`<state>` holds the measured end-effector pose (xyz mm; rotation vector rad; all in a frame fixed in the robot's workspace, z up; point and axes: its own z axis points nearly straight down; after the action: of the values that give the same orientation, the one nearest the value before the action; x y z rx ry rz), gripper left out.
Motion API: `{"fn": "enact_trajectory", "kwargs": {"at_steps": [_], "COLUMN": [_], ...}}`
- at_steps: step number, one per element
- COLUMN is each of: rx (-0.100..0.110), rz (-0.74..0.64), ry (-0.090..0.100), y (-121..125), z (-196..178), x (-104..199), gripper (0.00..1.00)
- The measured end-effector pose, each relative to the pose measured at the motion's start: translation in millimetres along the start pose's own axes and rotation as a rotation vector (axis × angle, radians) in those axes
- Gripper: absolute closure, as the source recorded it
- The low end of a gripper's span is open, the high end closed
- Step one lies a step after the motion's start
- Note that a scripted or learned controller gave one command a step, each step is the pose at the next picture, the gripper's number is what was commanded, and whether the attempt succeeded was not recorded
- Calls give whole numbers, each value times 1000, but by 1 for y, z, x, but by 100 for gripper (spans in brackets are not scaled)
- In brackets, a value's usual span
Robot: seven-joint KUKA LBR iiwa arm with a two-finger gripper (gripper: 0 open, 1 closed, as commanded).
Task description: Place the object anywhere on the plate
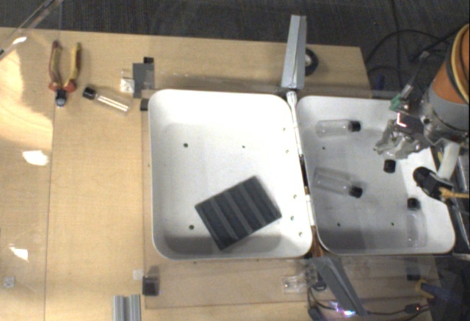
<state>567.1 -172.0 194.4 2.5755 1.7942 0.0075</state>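
Note:
The plate (239, 211) is a dark ribbed rectangle lying askew near the front of the left bin (220, 114). Several clear vials with black caps lie in the right bin (440, 242): one at the back (338, 126), one in the middle (334, 181), one at the front right (413, 218). My gripper (394, 145) hangs over the right side of the right bin. A small black cap (389, 164) sits just below its tip; whether it touches the gripper is unclear.
A metal post (296, 55) stands behind the seam between the bins. Red-handled pliers (62, 68) and a loose vial (106, 98) lie on the wooden bench at the far left. Cables and a black connector (426, 180) hang beside the arm.

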Motion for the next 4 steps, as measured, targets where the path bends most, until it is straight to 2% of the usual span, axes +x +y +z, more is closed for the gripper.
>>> {"fn": "enact_trajectory", "kwargs": {"at_steps": [1,2,3,4], "rx": [1,2,6,6], "rz": [196,264,562,683], "ry": [-2,-2,-5,-2], "y": [48,50,27,-17], "z": [-39,-73,12,4], "x": [91,160,217,270], "gripper": [100,100,100,100]}}
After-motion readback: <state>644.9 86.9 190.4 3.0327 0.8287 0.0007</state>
